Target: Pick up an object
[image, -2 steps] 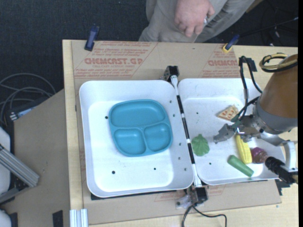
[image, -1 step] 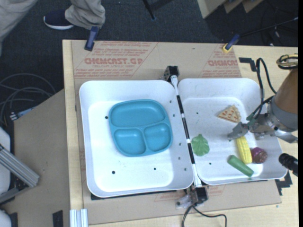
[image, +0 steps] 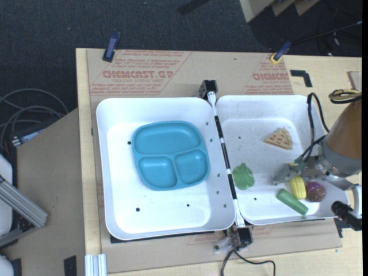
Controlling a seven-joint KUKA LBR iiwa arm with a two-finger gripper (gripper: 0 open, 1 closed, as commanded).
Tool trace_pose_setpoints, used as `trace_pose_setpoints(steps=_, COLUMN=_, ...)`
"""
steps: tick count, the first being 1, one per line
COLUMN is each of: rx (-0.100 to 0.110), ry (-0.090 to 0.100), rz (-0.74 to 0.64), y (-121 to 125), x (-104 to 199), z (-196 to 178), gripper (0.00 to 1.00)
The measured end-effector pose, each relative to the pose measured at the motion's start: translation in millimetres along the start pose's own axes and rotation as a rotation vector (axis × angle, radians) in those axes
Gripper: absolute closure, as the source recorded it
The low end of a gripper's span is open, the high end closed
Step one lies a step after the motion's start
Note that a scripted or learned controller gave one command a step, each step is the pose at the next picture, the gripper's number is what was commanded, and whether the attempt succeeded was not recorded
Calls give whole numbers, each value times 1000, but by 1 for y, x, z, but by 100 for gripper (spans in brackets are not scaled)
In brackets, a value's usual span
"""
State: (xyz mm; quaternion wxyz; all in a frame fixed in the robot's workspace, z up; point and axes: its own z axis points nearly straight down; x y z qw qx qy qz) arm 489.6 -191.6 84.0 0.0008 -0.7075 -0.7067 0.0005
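Setting: bench seen from above at a slant, bearing two shallow white bins side by side.
Left bin: holds a blue divided plate lying flat near its middle.
Right bin: holds several small toy foods, all resting on the bin floor.
Candidate objects: orange pizza-like wedge toward the far side; green leafy piece beside the wall between the bins; yellow corn cob, green pod and purple round piece clustered near the bin's near right corner.
Arm: reaching in from the right edge, wrist low over the right bin.
Gripper: down just beside the corn cob, on its far left side; cannot tell whether the metal tips are apart or together.
Grasp: nothing visibly between the tips.
Progress: judged early; approach made, no object lifted.
Remaining: closing on one piece, probably the corn cob or a neighbour, then raising it clear of the bin.
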Motion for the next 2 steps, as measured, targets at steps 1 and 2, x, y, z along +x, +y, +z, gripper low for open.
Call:
trace_pose_setpoints(steps=1, rx=-4, ry=-1, rz=1, y=1, x=0, z=-10, gripper=100)
trace_pose_setpoints(steps=2, rx=-4, ry=1, rz=-4, y=59, x=71, z=-49, gripper=100)
